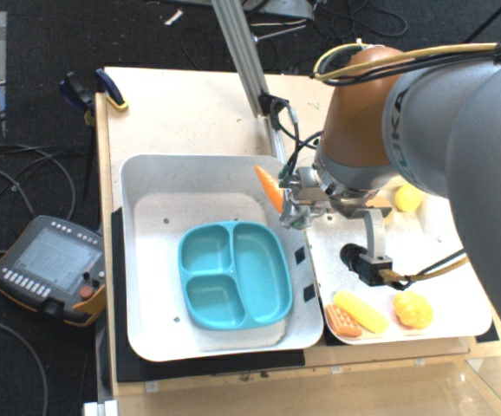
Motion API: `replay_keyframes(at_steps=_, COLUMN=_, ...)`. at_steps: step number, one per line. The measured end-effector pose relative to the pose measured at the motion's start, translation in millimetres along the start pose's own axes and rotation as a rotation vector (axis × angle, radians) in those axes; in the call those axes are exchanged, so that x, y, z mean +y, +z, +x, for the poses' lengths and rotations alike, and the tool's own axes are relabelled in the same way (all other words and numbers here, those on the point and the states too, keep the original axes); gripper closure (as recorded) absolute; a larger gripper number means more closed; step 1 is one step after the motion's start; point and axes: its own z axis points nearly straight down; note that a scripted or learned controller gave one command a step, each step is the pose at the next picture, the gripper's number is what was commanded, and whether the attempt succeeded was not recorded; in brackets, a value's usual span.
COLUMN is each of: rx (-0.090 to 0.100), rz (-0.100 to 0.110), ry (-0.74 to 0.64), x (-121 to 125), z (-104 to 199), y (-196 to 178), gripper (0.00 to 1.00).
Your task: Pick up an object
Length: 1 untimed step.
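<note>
Pincer (290, 204) over the rim between the bins, closed on an orange carrot (270, 187) jutting up-left of it, teal tray (233, 274) below-left, yellow toys (413, 310) lower right of it

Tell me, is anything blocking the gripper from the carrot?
Nothing visible does. The carrot is right beside the gripper, at the right wall of the left bin. I cannot tell whether it is held.
</note>
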Motion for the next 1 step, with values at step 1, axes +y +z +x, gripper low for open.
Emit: replay_keyframes(at_steps=1, rx=0.0, rz=-0.001, ry=0.001, x=9.2, z=43.7, y=-4.8, gripper=1.0)
